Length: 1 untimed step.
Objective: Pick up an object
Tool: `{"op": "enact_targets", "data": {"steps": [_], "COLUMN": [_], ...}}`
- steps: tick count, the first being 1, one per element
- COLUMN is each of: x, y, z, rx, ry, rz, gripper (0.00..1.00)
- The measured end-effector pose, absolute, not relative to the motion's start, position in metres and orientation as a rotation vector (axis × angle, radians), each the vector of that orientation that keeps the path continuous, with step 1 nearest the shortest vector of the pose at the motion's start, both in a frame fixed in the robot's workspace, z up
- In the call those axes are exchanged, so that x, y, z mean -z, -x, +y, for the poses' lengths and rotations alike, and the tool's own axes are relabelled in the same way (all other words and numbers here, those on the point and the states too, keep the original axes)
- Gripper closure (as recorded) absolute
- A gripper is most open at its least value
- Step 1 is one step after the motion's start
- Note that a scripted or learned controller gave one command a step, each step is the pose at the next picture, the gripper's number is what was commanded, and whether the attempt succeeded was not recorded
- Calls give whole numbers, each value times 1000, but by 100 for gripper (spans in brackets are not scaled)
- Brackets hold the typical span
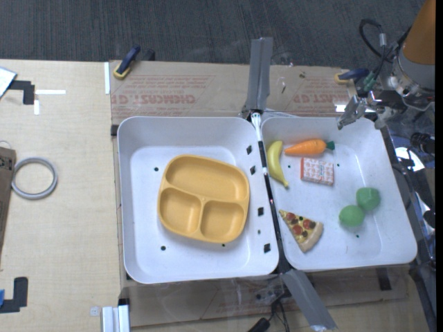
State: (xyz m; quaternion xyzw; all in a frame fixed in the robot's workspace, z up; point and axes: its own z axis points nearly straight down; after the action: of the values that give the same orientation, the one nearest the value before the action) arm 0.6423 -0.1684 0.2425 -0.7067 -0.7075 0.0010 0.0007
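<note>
Hovering: gripper (360, 106) over right bin's (394, 254) far rim, holding nothing | finger spread: cannot tell | candidates in that bin: carrot (305, 147), banana (275, 162), pizza slice (302, 227) | progress: pick not started, descent and grasp left

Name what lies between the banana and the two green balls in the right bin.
In the camera view, a small red-and-white box lies between the banana and green balls.

Robotics lab: white bins (131, 206) on cardboard-covered bench (173, 88), tape roll (31, 178), clamps.
</note>
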Motion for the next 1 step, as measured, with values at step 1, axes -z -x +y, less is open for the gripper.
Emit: {"op": "enact_targets", "data": {"steps": [1], "x": [-251], "y": [-643], "z": [-169], "rx": [-5], "ry": [2218], "rz": [-2225], "gripper": [100]}}
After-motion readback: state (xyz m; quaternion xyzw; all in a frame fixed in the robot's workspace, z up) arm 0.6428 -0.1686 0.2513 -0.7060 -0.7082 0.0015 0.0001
